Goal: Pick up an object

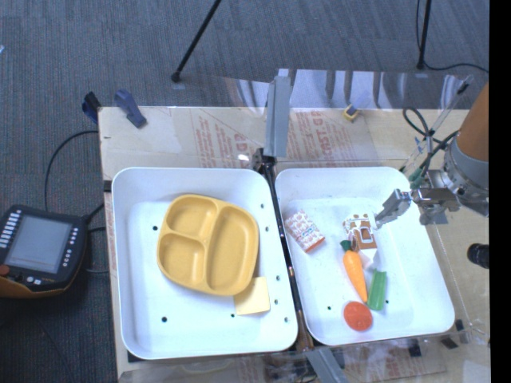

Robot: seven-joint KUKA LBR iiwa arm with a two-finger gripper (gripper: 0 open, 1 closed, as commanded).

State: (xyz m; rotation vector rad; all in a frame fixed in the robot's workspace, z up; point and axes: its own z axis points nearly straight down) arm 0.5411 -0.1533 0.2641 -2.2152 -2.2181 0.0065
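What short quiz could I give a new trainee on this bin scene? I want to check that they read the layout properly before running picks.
1. True or false: the yellow divided plate lies in the left bin.
2. Which item lies nearest the gripper? A) red tomato B) gingerbread house toy C) yellow cheese slice
3. Fill in: the toy carrot lies in the ____ bin.

Key: 1 true; 2 B; 3 right.
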